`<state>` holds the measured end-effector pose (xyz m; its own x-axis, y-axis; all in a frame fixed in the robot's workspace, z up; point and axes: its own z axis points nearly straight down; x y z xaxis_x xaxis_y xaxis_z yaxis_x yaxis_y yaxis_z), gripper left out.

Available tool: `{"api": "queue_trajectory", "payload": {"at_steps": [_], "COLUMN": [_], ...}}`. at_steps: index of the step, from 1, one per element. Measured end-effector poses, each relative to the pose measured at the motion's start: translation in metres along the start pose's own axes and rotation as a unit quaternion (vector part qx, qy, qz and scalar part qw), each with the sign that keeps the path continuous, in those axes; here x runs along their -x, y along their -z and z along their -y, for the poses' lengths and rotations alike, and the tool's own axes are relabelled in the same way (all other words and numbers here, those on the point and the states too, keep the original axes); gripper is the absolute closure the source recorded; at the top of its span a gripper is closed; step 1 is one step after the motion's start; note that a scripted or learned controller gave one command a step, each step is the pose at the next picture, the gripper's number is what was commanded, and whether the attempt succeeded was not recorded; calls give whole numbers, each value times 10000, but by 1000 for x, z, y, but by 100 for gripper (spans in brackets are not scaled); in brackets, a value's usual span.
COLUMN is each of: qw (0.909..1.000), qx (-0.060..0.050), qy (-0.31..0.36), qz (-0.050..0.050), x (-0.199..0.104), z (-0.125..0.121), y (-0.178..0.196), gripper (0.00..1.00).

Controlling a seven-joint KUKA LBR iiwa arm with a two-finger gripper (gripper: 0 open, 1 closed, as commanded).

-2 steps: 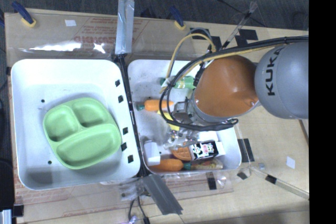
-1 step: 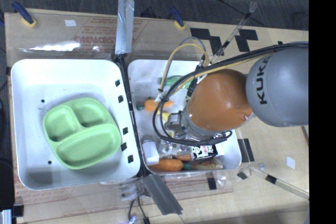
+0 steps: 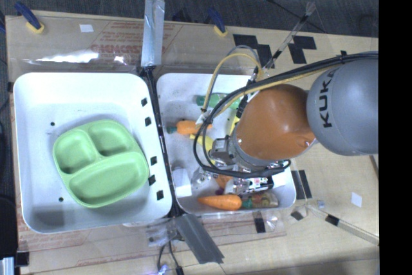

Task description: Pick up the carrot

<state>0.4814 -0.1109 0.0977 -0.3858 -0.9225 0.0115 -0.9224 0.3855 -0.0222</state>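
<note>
An orange carrot (image 3: 219, 202) lies along the near edge of the right bin (image 3: 172, 90). The arm's orange wrist band hangs over that bin. My gripper (image 3: 237, 185) points down just above and to the right of the carrot, close to it. The wrist and cables hide much of the gripper. A second orange piece (image 3: 187, 128) lies near the bin's left wall, partly covered by cables.
A green divided plate (image 3: 100, 162) sits in the left bin (image 3: 32, 96). Small items lie in the right bin: a green one (image 3: 212, 100) at the back and red and green bits (image 3: 262, 201) beside the carrot. Yellow and black cables loop over the right bin.
</note>
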Motion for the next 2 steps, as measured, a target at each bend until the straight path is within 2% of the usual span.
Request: {"api": "queue_trajectory", "payload": {"at_steps": [1, 2], "qw": [9840, 9336], "qx": [38, 70], "qy": [-1784, -3583], "qz": [-18, 6], "x": [28, 46], "z": [69, 103], "y": [-3, -4], "gripper": [0, 0]}}
